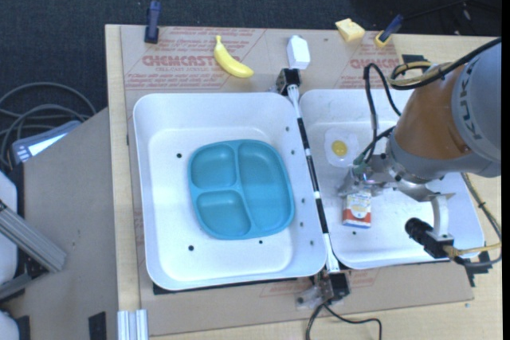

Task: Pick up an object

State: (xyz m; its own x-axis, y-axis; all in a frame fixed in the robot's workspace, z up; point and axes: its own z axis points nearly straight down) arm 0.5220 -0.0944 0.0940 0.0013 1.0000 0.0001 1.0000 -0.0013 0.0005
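A small carton [358, 209], white with red and orange print, lies on the floor of the right bin [382, 247], near that bin's left wall. Its long axis runs roughly up and down the camera view, tilted slightly. The pincer [362, 175] sits directly above the carton's upper end, touching or nearly so; whether it is apart or clamped I cannot tell. A round white lid with a yellow spot [340, 147] lies just beyond. The blue divided plate [239, 189] occupies the left bin [159, 123].
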